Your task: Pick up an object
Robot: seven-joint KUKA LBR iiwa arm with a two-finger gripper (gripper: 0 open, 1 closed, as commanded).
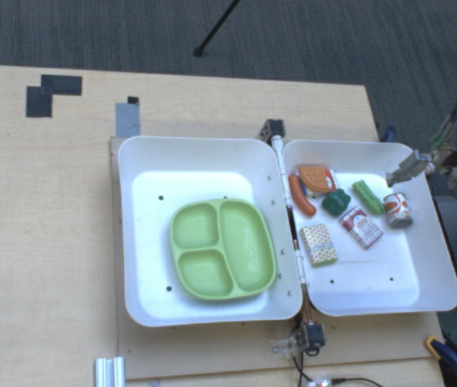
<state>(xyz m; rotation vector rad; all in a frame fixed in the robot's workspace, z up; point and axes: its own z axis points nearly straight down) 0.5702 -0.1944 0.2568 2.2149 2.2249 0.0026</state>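
While the gripper hangs over the right bin, finger state unreadable, six small items lie there; one green tray fills the left bin on a wooden bench.

No legible text on the packets or can.

Bright, even overhead light; white bins glare slightly, shadows faint, picture mildly soft.

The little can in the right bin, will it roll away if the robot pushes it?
Probably. The little can looks round and seems to lie on its side, so a nudge may roll it. It looks stiff, and smooth sides might slip in the gripper.
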